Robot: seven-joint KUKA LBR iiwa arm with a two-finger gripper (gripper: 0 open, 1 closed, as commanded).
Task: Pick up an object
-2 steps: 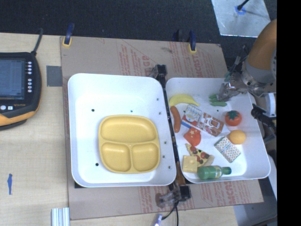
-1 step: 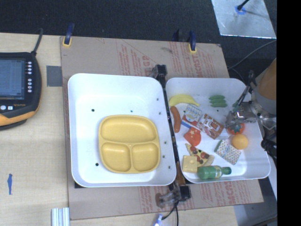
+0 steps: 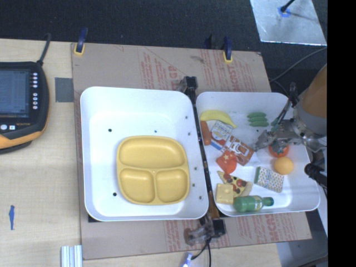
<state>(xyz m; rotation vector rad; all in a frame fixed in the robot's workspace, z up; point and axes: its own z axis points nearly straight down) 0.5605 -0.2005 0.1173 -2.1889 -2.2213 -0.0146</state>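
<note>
The right bin (image 3: 300,204) holds several toy foods: a yellow banana (image 3: 218,116), a green pod (image 3: 257,118), a red and white carton (image 3: 238,148), a red strawberry (image 3: 226,162), an orange (image 3: 283,166), a pizza slice (image 3: 237,183), a cheese block (image 3: 224,195), a green bottle (image 3: 251,203) and a patterned packet (image 3: 270,179). My gripper (image 3: 276,139) reaches in from the right and hangs low in the bin's right half, directly over a red tomato (image 3: 279,148), which it partly covers. Whether it touches the tomato is unclear.
The left bin (image 3: 92,149) holds a yellow divided plate (image 3: 153,168). A teach pendant (image 3: 19,107) lies at the bench's left edge. Blue and yellow clamps (image 3: 227,49) pin the cardboard at the back. The arm's body (image 3: 314,102) crosses the right bin's right rim.
</note>
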